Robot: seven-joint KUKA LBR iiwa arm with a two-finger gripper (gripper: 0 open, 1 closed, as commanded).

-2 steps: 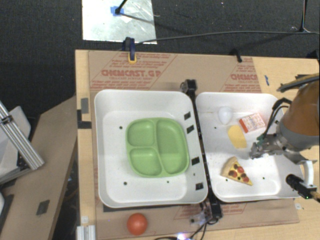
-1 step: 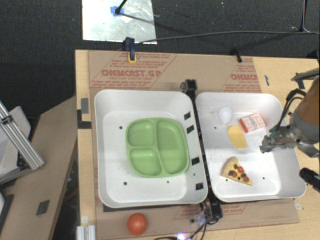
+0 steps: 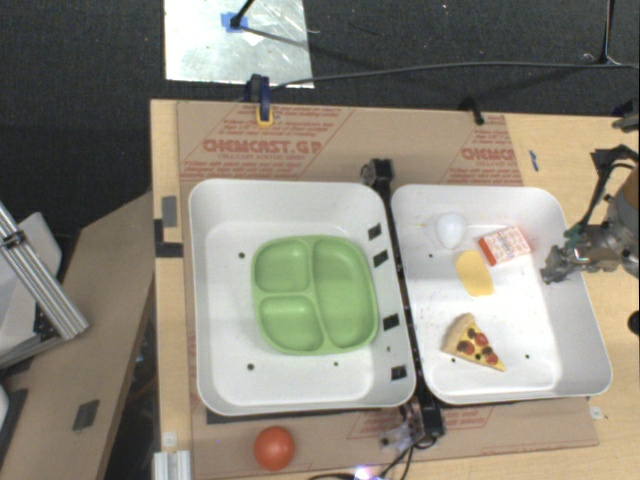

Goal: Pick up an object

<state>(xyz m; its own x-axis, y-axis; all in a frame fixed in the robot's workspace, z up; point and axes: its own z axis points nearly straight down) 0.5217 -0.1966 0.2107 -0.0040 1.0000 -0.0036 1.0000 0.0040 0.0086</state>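
Bench (image 3: 330,128), two white bins (image 3: 300,208), end effector (image 3: 558,266) over right rim

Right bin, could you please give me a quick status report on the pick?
Gripper at right bin's right rim, holding nothing. Pizza slice, yellow piece, red-and-white box, white ball all loose. Nothing in the way.

An orange-red ball (image 3: 274,447) sits on the desk (image 3: 165,308) just in front of the left bin (image 3: 215,268). Behind that bin, a blue-and-yellow clamp (image 3: 261,100) grips the printed cardboard sheet (image 3: 270,143); farther back lies a silvery sheet (image 3: 200,38).
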